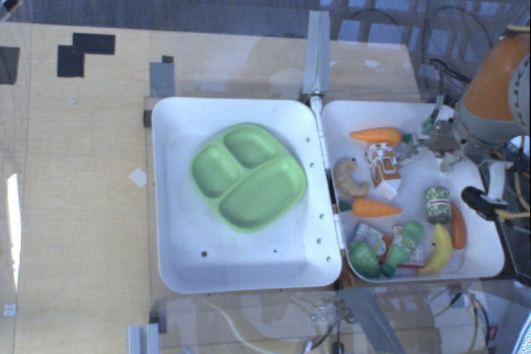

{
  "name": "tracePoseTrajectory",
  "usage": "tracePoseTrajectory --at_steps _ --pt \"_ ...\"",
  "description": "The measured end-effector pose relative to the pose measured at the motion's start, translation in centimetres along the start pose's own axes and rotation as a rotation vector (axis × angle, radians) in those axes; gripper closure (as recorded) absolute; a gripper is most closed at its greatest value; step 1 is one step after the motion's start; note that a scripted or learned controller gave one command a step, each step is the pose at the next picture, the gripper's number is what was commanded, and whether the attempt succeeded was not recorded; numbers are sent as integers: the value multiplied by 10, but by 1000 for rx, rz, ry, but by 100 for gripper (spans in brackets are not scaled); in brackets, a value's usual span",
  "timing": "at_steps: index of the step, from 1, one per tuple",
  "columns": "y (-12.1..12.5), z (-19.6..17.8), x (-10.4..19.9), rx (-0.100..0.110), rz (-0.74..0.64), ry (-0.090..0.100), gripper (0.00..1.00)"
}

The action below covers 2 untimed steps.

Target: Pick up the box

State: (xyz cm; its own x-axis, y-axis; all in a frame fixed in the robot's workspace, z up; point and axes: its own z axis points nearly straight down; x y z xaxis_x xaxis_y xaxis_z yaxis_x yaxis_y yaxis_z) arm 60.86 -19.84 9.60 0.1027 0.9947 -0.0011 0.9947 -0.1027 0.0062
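Box (382,162) seemingly hemmed by carrots (377,134), croissant (349,177).

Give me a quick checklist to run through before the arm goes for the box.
1. Box in view, right bin: ok, between the two carrots.
2. Box top free: ok, nothing lies on it.
3. Room around box: not ok, upper carrot and croissant sit close.
4. Gripper over box: not ok, it sits to the box's right, near the bin's far edge.
5. Fingers' state: cannot tell, too small and cluttered.
6. Box held: not ok, it lies on the bin floor.
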Motion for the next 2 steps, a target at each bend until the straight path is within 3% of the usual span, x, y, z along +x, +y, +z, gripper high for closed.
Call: tracePoseTrajectory --at_steps 1,2 --pt "52 13 12 42 -69 -1 0" --pt "58 -1 14 14 -70 -4 100"
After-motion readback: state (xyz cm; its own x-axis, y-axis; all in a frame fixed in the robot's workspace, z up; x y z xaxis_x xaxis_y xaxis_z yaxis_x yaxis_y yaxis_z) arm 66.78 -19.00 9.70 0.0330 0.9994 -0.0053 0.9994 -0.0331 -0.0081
